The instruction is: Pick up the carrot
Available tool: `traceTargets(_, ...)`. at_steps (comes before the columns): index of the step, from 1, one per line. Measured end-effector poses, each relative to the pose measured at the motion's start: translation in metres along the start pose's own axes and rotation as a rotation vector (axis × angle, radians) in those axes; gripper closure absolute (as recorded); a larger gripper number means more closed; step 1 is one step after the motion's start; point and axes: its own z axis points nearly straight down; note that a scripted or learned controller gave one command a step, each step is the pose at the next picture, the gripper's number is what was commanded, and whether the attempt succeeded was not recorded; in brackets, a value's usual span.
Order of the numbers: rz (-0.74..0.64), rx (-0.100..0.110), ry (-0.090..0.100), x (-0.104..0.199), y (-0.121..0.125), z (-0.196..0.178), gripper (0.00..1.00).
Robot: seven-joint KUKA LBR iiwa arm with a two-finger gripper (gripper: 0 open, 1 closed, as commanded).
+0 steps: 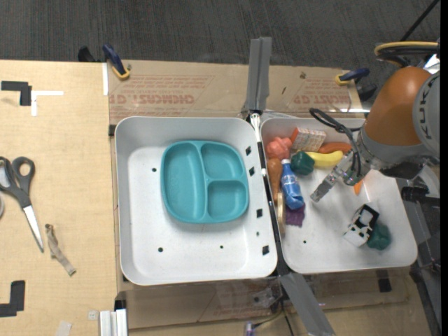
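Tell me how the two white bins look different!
The left bin holds one big teal divided plate; the right bin holds many small toys, piled toward its back-left corner. The arm's gripper hangs over the right bin, not the left bin. Both are shallow and white.

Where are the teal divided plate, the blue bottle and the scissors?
teal divided plate [187,180]: camera view, on its large left compartment.
blue bottle [291,190]: camera view, on the middle of its body, in the right bin.
scissors [21,170]: camera view, on the handle loops, on the bench at left.
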Motion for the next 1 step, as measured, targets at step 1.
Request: traceTargets(1, 0.286, 0.001, 0.001, -0.0071, -0.0214, 0.0005, 0.00)
